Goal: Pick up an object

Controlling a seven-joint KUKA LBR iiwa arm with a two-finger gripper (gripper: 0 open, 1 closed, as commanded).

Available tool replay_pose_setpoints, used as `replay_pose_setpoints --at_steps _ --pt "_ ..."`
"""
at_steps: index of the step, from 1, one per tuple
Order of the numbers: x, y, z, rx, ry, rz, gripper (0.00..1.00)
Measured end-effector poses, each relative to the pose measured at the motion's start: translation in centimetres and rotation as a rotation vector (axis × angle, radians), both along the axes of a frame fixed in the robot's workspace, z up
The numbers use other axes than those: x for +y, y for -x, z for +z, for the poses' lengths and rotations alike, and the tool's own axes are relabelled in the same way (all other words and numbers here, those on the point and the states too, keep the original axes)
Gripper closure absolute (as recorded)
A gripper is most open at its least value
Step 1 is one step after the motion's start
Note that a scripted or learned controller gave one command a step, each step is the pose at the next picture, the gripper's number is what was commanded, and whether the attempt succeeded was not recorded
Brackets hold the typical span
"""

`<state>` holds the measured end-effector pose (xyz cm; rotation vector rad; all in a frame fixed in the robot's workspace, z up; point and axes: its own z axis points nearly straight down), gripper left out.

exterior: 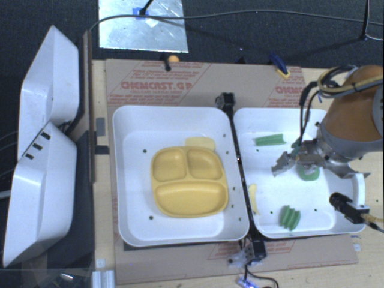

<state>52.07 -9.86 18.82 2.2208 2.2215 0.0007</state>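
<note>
Pincer: hanging low in the right bin; honestly can't tell if it's wide, narrow or gripping anything.
Closest target: green ring, sitting just behind the pincer, right under the wrist.
Other options: green stick lying a bit up-screen of the pincer; ridged green piece sitting down-screen of it, well apart.
Handling guess: everything's looking like light, stiff plastic, probably slick. I'm thinking pinch the stick across its narrow sides.
Left bin: yellow divided plate lying well beyond the pincer tips.
Writing: "CHEMCAST GP" showing in red on the board covering the table.
</note>
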Motion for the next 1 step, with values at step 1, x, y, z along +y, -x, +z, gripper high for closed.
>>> replay_pose_setpoints --at_steps 1 --pt "1.92 -6.77 1.48 -0.001 0.000 0.002 0.00"
